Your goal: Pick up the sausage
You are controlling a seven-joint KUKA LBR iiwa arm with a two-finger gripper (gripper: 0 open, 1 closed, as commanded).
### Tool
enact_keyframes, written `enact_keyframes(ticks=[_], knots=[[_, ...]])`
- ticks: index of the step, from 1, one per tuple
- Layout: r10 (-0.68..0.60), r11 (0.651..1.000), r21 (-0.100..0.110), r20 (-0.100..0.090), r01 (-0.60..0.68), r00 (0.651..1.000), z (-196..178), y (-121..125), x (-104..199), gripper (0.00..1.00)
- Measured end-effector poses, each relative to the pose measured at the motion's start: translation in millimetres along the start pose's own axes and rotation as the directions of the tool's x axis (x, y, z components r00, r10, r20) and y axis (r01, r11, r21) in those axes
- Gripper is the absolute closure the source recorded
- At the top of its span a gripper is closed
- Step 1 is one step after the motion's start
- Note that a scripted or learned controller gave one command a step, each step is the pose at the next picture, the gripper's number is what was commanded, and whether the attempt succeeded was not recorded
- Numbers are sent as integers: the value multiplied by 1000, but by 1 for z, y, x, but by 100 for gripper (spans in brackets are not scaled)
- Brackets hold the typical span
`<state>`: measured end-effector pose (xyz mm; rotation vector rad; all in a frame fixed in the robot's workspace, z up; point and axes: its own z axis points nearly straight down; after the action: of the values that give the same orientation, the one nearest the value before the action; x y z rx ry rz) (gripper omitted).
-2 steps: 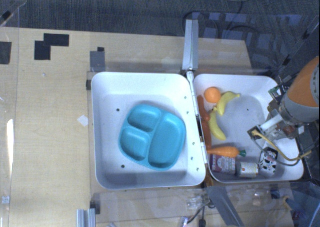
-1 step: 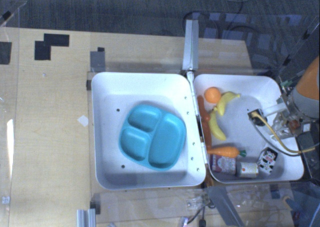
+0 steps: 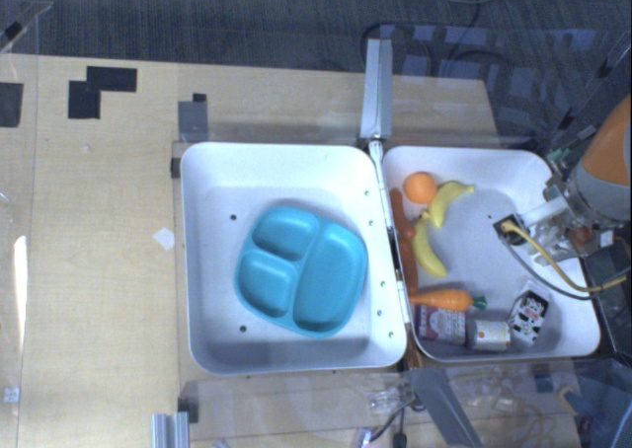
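Note:
The sausage (image 3: 402, 239) is a long reddish-brown link lying along the left wall of the right bin (image 3: 494, 263), its far end next to an orange ball (image 3: 419, 186). My gripper (image 3: 561, 235) hangs over the right side of that bin, well to the right of the sausage and apart from it. Nothing shows in its grasp. The arm's orange band (image 3: 607, 155) sits above it at the view's right edge.
Beside the sausage lies a yellow banana (image 3: 432, 239). A carrot (image 3: 442, 299), a can (image 3: 456, 328) and a small black-and-white box (image 3: 529, 316) lie along the bin's near wall. The left bin (image 3: 202, 239) holds a blue divided plate (image 3: 301, 268).

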<state>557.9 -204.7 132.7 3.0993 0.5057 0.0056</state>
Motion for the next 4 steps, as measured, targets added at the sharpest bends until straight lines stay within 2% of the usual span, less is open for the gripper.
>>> enact_keyframes(ticks=[1,2,3,4], knots=[[-254,967,2,0,254,967,-14,-25,-62,100],[-831,556,-16,1,831,556,2,-18,-63,100],[-1000,3,-4,3,1000,3,-46,-30,-62,100],[-794,-608,-2,4,794,-608,-2,-12,-40,100]])
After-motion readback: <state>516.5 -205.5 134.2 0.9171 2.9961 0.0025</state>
